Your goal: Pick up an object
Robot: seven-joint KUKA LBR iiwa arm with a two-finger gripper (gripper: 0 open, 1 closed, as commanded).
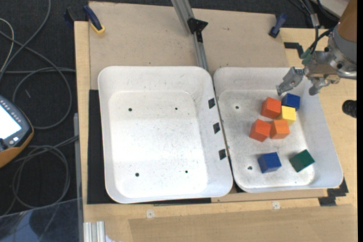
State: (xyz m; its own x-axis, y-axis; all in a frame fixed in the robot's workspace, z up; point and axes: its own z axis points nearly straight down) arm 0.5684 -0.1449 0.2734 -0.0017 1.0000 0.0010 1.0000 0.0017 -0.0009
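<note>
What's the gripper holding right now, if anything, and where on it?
Nothing. The gripper hangs open above the right bin's far edge with only air between its fingers. The blocks lie on the bin floor, the nearest being the blue block.

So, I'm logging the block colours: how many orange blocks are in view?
3, all in the right bin: one beside the yellow block, and two touching below it, left and right. None seems hidden.
</note>
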